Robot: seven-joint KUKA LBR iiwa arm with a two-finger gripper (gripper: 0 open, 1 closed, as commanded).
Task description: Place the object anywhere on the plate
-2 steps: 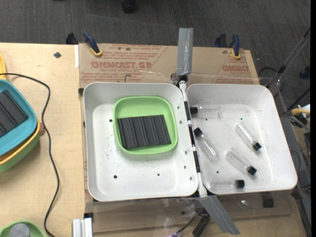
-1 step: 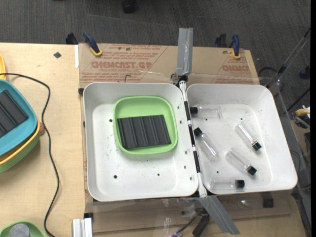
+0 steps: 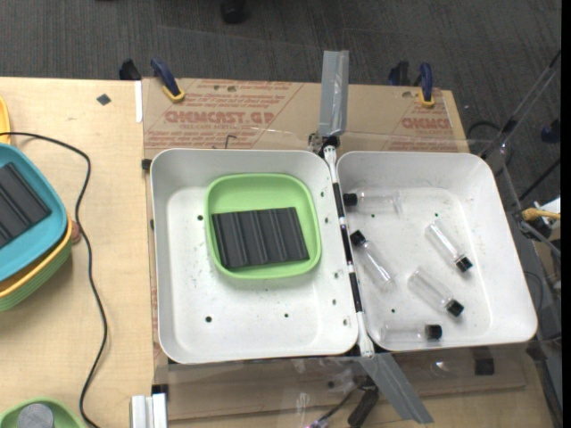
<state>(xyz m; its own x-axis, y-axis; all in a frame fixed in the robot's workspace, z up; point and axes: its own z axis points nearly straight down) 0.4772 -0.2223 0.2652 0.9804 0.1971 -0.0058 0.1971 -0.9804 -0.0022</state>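
Right now my end effector is out of the scene, so I cannot tell whether it is wide or narrow, and the step in hand, as I judge it, is choosing and picking one object. The green plate (image 3: 263, 230) sits in the left bin (image 3: 178, 328), its middle covered by a dark ribbed insert (image 3: 260, 237). The objects are clear vials with black caps scattered in the right bin (image 3: 500, 328): one (image 3: 448, 247) lies at a slant toward the right, another (image 3: 434, 292) just below it, a third (image 3: 369, 255) near the divider, and more near the back and front walls. I would take the slanted right-hand vial, since it lies apart from its neighbours and the walls. I should come down across its short axis, close on the body rather than the cap, lift clear of the divider, and set it low onto the ribbed insert so it cannot roll away.
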